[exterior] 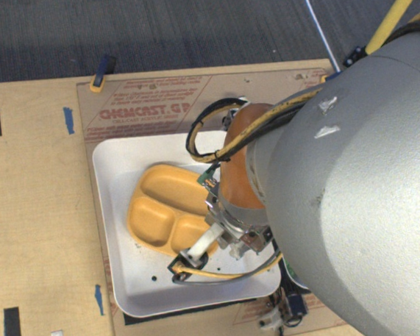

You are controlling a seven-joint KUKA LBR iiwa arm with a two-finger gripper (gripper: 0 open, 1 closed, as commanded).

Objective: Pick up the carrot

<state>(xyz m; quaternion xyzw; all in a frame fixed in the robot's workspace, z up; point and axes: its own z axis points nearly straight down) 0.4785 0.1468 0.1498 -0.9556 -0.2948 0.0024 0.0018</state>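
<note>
Grey arm [359,186] dips into white bin [116,232] beside a yellow lump [162,205], likely seeking the carrot; I cannot tell whether the gripper [235,235] is spread or closed.

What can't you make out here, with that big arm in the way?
Camera view:
Right part of the white bin: under the grey arm, contents hidden.
Right side of the yellow lump: covered by the orange band.
The dark speck on the bin floor: too small to name.
The arm: cut off by right and bottom edges.
</note>
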